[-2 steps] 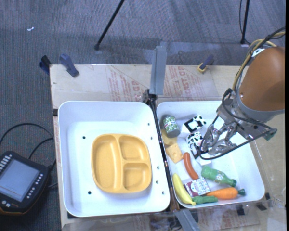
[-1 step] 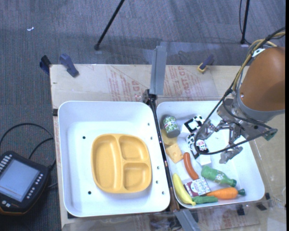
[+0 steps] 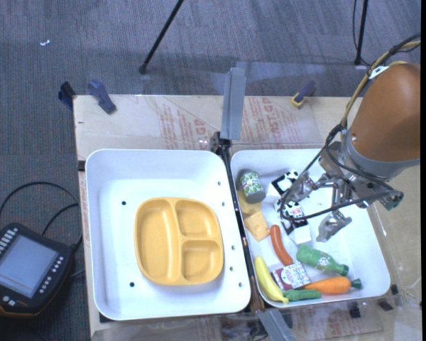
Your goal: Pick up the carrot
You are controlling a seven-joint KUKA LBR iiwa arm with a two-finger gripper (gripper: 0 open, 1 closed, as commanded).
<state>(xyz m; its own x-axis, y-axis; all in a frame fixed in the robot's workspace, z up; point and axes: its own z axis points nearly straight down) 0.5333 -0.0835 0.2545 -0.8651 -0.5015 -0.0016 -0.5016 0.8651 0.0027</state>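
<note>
The carrot [image 3: 329, 285] is orange with a green top and lies flat near the front right corner of the right bin [image 3: 378, 251]. My gripper [image 3: 314, 210] hangs over the middle of that bin, behind and a little left of the carrot and well apart from it. It looks open, with one finger [image 3: 299, 190] toward the back and the other finger [image 3: 331, 227] toward the front. Nothing is held between them.
A green bottle [image 3: 321, 259] lies just behind the carrot. A pink carton [image 3: 292, 275], a banana [image 3: 268, 279] and a small green vegetable [image 3: 302, 295] lie to its left. A sausage [image 3: 280, 244], cheese [image 3: 256, 224], a green can [image 3: 251, 184] and a black-and-white item [image 3: 294, 212] sit further back. The left bin [image 3: 106, 190] holds a yellow divided plate [image 3: 179, 240].
</note>
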